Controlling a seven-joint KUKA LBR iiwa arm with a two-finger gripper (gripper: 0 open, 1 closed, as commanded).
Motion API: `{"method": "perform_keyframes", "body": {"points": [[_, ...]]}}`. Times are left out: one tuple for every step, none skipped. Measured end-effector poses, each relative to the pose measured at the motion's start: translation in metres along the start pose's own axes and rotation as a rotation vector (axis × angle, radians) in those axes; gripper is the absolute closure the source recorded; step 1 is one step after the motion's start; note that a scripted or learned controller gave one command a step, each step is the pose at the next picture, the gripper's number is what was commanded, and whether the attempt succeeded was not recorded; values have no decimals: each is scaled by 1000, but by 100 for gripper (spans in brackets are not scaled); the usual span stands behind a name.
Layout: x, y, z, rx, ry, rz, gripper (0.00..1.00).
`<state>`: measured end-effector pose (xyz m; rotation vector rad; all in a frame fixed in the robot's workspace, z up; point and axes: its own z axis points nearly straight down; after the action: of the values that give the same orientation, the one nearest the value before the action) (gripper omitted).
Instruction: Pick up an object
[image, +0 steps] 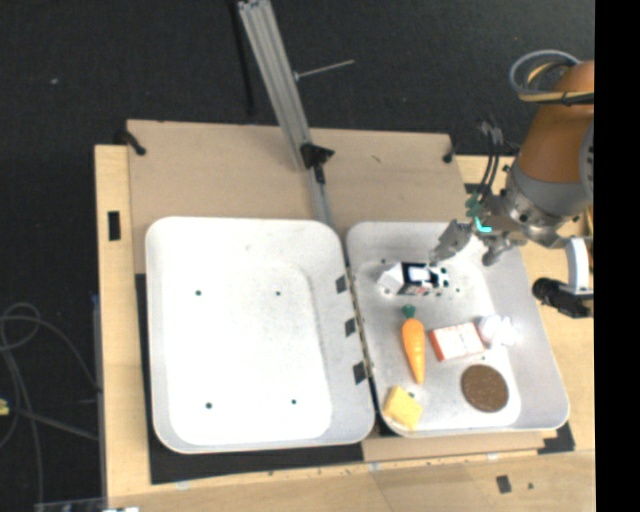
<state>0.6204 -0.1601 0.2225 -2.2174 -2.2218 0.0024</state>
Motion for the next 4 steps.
{"method": "perform_keyframes", "body": {"points": [[0, 1, -3, -4, -2, -1, 0], [-3, 3, 60, 1, -3, 3, 0], [-5, 7, 99, -19, -4, 1, 0], [-5, 15, 109, -23, -1, -1, 0]]}}
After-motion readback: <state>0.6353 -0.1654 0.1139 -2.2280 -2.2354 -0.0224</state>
